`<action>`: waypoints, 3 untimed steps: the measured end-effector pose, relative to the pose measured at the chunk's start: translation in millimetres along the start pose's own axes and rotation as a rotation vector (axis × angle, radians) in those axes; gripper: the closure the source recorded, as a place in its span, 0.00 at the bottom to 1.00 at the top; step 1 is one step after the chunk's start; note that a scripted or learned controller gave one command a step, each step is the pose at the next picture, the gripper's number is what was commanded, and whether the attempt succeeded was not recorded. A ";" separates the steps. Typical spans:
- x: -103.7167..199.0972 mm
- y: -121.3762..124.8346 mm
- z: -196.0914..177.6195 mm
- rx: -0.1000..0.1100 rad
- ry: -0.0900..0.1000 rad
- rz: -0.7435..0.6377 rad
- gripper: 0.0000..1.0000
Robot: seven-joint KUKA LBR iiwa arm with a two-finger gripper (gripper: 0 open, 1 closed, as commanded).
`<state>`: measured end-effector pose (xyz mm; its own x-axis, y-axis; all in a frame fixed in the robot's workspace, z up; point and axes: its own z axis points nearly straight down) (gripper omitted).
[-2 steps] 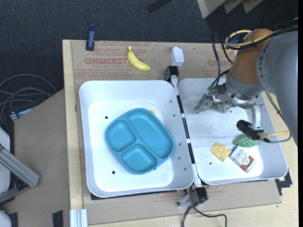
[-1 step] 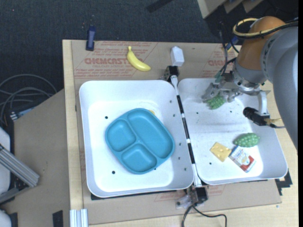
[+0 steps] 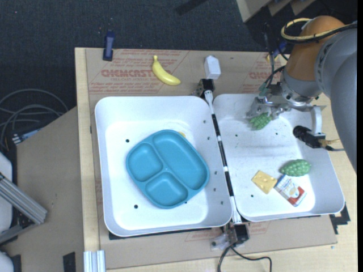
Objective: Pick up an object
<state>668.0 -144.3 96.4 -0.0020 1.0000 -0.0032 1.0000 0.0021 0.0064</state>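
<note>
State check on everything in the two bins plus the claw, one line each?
Claw: low at the back of the right white bin, on a green bumpy object; grip cannot be told.
Second green bumpy object: loose on the bin floor.
Yellow cheese wedge: lying flat.
Red and white packet: lying flat.
Blue three-compartment plate: right way up in the left white bin.

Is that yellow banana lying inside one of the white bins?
No, the banana lies on the brown board behind the left bin, outside its rim.
</note>
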 end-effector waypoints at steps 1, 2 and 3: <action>54.2 0.6 -90.6 0.001 0.003 -0.001 1.00; 53.3 -0.6 -88.8 0.005 0.002 0.001 0.00; 3.5 -1.2 -72.7 0.005 0.001 0.003 0.00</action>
<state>666.4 -140.5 169.1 0.0010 1.0000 -0.0022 1.0000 -0.0009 0.0017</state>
